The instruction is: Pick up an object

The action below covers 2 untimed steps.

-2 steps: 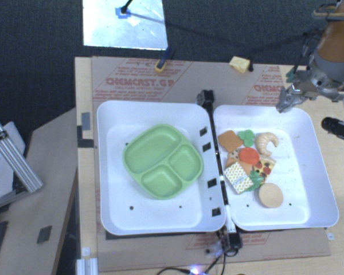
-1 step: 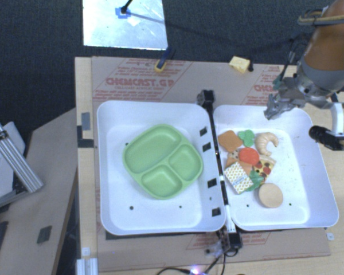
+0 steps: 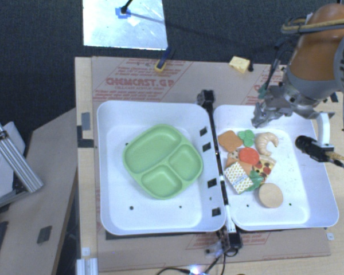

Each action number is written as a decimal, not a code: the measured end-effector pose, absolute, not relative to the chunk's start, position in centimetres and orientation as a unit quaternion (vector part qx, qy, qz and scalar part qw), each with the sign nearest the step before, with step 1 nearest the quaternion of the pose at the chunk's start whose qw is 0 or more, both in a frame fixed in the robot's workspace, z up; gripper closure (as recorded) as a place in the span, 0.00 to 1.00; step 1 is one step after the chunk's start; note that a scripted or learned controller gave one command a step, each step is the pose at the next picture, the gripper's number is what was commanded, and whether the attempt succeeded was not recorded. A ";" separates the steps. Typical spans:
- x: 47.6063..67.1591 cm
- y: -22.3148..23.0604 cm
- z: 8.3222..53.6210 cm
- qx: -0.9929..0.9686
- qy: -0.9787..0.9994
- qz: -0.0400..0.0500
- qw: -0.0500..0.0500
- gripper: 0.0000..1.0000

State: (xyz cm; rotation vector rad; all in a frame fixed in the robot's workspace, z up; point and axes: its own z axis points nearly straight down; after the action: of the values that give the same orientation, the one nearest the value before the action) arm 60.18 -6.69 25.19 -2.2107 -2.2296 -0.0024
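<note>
Upper right of frame: my claw hangs over the right bin's far edge, above the croissant; finger spread unclear, nothing visibly gripped.

Toy foods lie clustered in the right bin, a croissant among them.

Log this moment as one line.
tool: over right bin, back edge | holding: nothing seen | toys: piled in right bin | tray: left bin

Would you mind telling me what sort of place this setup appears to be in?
Most likely a robotics lab bench: a robot arm reaches over two white bins, one holding a green divided plate, the other toy food.
</note>
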 end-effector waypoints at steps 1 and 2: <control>57.9 -3.0 24.1 -0.704 -0.710 0.000 0.001 1.00; 55.0 2.0 23.3 -0.704 -0.710 0.000 0.002 1.00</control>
State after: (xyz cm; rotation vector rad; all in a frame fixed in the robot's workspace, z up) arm 54.99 2.00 23.34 -2.2098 -2.2286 -0.0008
